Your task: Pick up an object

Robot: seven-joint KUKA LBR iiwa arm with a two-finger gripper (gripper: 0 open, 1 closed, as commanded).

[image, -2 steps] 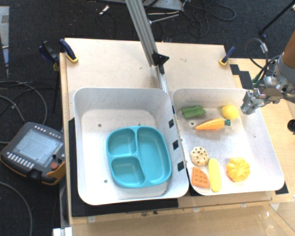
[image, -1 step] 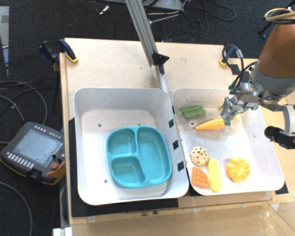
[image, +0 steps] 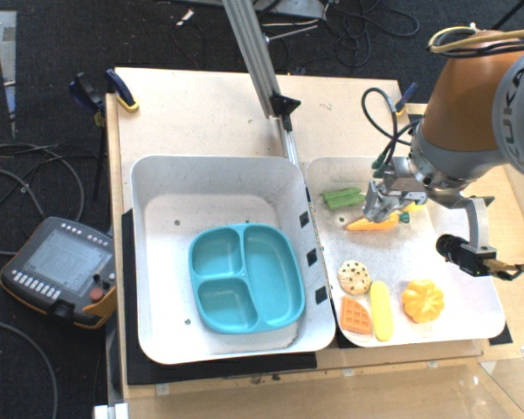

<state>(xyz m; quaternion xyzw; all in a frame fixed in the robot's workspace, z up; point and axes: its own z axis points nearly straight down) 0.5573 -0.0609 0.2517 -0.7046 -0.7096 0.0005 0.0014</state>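
Meanwhile, over the right-hand bin [image: 472, 321], the robot's gripper [image: 381, 209] hangs low above an orange carrot-shaped toy [image: 373, 224], its tips touching or just above the toy's upper edge; whether the carrot is actually between the fingers cannot be told from this angle, nor how wide they stand.

The carrot lies flat on the bin floor toward the back, its long axis running nearly left to right across the view with a slight rise toward the right. Its narrow tip points left, toward the divider between the bins, and its thicker end (with what looks like a small green stub) sits under the wrist. A green vegetable-like piece [image: 342, 198] lies just beside it, farther back.

The risk, judged from this pose, is a glancing grasp: the fingers look set over the thick right end rather than the toy's middle, so a closing pinch could squeeze the tapered body out sideways or lift it by one end and let it swing free. The green piece sits near enough to be nudged or caught along with it.

Other toys, a cookie [image: 355, 277], a waffle [image: 356, 316], a yellow corn-like piece [image: 381, 311] and an orange fruit [image: 422, 301], rest well apart at the bin's front. A blue divided tray [image: 244, 278] occupies the left bin [image: 157, 234].
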